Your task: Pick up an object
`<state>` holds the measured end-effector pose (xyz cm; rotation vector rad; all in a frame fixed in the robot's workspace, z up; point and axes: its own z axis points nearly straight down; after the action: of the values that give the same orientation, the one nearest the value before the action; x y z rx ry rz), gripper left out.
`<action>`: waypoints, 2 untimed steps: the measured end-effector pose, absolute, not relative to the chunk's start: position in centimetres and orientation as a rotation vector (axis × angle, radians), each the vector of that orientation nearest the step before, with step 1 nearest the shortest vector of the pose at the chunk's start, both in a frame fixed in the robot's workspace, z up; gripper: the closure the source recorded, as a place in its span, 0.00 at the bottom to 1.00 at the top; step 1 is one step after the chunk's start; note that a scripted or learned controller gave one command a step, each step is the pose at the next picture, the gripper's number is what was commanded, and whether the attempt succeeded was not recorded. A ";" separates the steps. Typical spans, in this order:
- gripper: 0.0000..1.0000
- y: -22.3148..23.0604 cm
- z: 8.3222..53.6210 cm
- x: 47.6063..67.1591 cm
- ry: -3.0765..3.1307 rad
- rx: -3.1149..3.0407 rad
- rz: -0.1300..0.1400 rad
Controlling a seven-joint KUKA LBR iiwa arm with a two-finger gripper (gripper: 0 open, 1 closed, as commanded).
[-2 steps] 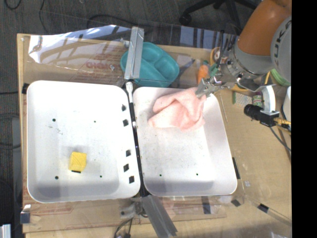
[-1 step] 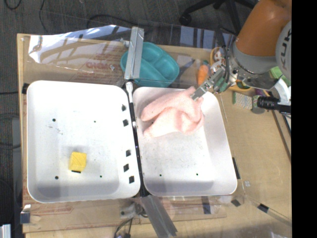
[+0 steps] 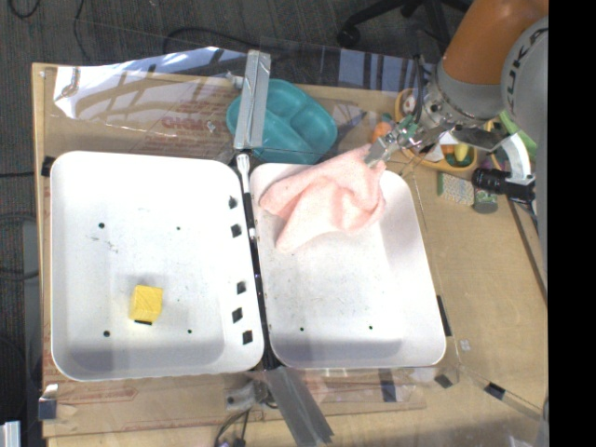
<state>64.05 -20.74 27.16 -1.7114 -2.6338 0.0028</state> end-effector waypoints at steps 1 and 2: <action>1.00 -19.1 21.9 65.7 -2.668 -1.653 0.002; 1.00 -16.0 20.4 65.7 -2.733 -1.546 0.001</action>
<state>65.69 -16.04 20.39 -1.5460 -2.7329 0.0011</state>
